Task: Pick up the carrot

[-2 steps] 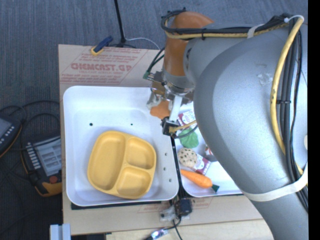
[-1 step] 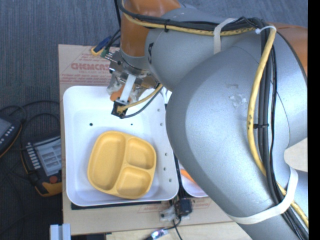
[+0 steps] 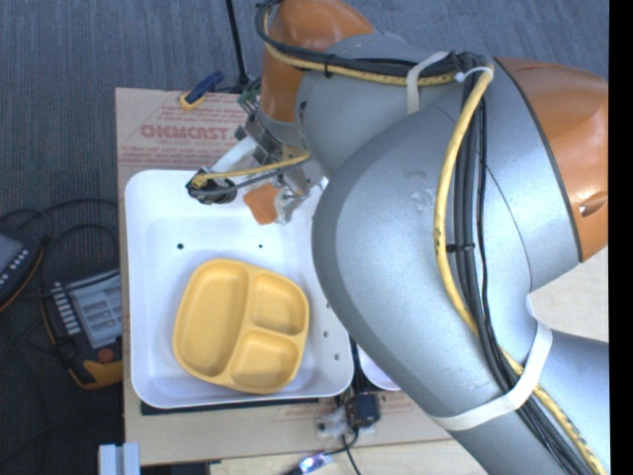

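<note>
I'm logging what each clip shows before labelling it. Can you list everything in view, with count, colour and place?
carrot: one, orange, near the far edge of the left bin, right at the gripper; whether it is gripped cannot be told.
divided plate: one, yellow, three compartments, in the near half of the left bin.
bin: one in plain sight, white, on the left of the bench.
cardboard sheet: one, tan with red print, under the bin.
clamp: one, blue and yellow, at the cardboard's far edge.
handheld device: one, grey and orange, on the carpet, left.
arm: one, grey with orange, entering from the right.
gripper: one, at the bin's far edge.
</note>
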Robot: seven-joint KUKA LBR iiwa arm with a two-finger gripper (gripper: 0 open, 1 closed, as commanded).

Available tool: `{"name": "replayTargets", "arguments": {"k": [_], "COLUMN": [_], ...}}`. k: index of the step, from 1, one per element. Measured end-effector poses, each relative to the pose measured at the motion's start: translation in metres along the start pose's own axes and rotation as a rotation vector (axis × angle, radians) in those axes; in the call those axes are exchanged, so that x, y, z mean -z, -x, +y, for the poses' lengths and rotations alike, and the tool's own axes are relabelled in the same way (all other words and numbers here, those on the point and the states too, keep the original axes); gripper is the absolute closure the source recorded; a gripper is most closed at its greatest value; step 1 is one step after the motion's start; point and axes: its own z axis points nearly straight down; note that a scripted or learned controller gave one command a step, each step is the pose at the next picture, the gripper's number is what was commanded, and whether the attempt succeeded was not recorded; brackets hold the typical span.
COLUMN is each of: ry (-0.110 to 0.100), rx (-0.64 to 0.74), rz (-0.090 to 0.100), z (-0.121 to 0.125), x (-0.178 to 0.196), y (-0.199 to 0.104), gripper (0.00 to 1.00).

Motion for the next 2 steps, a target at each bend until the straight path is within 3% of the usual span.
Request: {"name": "replayTargets", "arguments": {"k": [1,2], "ry": [0.000,0.028], "rx": [0.001,0.393], "rz": [0.002,0.031], "z": [0.000,-0.036], "x": [0.001,-0.061], "y": [-0.001,0.103], "gripper": [0.00,0.00]}}
